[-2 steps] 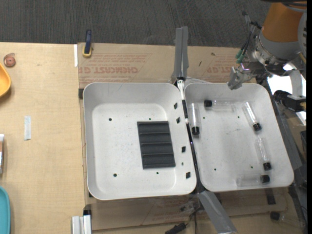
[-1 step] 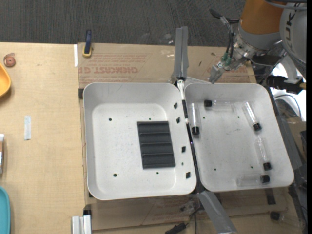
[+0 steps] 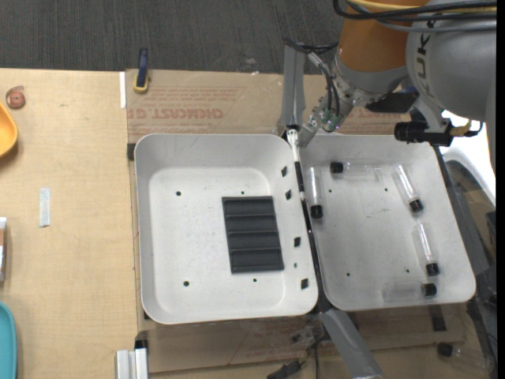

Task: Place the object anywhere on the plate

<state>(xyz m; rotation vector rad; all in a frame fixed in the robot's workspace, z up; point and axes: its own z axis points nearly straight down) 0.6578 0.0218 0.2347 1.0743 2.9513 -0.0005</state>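
Observation:
A black ribbed plate (image 3: 252,234) lies flat in the middle of the left bin (image 3: 158,212). Several clear tubes with black caps lie scattered in the right bin (image 3: 363,235): one (image 3: 313,189) along its left wall, one (image 3: 408,188) at the upper right, one (image 3: 424,247) by the right wall. My gripper (image 3: 304,131) hangs at the back end of the wall between the two bins, under the orange-banded wrist (image 3: 379,22). Nothing can be seen held in it.
A further tube (image 3: 359,169) lies near the right bin's back wall and another (image 3: 406,292) by its front rim. Brown cardboard (image 3: 205,105) with a blue clamp (image 3: 142,68) lies behind the bins. Small items sit on the wooden bench (image 3: 63,212) at the left.

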